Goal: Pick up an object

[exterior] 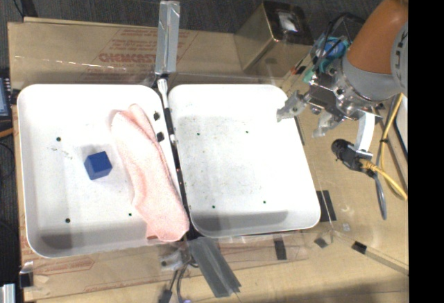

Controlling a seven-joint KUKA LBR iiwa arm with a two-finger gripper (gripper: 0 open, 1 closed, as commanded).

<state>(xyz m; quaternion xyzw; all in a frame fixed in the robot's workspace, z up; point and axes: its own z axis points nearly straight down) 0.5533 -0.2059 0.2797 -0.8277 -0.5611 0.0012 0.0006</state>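
- A small blue cube (98, 164) is sitting on the floor of the left bin (41, 104), a little left of that bin's middle, flat on the white bottom and touching nothing.
- Just to the cube's right, a pale pink towel (147, 173) is lying crumpled in a long strip, running from the upper middle of the left bin down to its lower right corner, where it is bunching up against the wall.
- The towel's right edge is pressing along the divider where the two bins are meeting; the cube is staying clear of it by a narrow gap.
- The right bin (236, 97) is lying beside the left one, showing its bare white floor with faint dark speckles and a few small black dots.
- The pincer (305, 114) is hanging over the upper right corner of the right bin, well apart from the cube and the towel, with its two grey fingers standing apart and nothing lying between them.
- The grey arm (378, 38) with its orange band is reaching in from the right, with cables trailing beside the wrist.
- The surface (69, 45) under the bins is looking like brown cardboard with red printing, and a tan box (267, 35) is sitting behind the right bin.
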